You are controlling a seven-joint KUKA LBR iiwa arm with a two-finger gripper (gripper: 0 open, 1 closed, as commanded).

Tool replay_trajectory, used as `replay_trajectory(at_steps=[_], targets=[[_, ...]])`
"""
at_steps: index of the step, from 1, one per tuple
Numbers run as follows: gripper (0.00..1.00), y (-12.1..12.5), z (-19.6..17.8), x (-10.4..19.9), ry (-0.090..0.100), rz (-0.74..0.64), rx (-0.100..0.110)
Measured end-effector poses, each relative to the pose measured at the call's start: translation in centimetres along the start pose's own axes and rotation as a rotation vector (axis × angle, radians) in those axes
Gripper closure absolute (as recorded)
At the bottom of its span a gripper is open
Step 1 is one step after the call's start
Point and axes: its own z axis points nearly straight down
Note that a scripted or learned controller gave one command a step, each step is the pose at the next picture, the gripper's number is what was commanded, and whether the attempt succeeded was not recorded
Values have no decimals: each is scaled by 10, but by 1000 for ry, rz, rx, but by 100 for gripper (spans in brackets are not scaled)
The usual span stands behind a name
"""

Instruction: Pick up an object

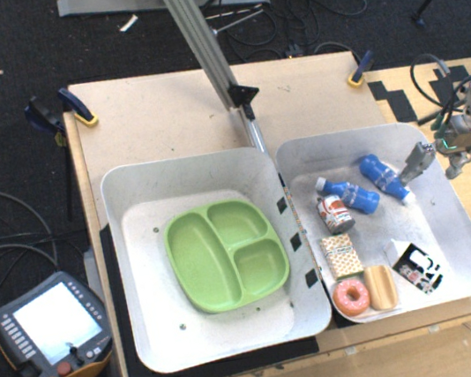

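Observation:
The right bin (455, 218) holds several small objects. Two blue bottles lie at its back, one (349, 195) nearer the middle and one (384, 177) to its right. A red and white can (336, 213) stands beside them. Toward the front lie a patterned box (342, 255), a pink donut (353, 297), a tan bun (381, 286) and a black and white packet (417, 269). My gripper (437, 162) hangs over the bin's right back part, just right of the second blue bottle. It is open, with nothing between its fingers (416, 161).
The left bin (130, 201) holds a green divided plate (227, 254). A grey metal pole (204, 41) slants up from between the bins. Clamps sit at the bench's back corners, and a teach pendant (52, 335) lies off the bench to the left.

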Motion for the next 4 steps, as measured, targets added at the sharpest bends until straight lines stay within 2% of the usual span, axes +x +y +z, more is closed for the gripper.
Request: replay_trajectory(at_steps=[1,2,4], targets=[[0,0,0,0,0,0,0],[0,-1,63,7,2,2,6],[0,3,148,11,-1,2,0]])
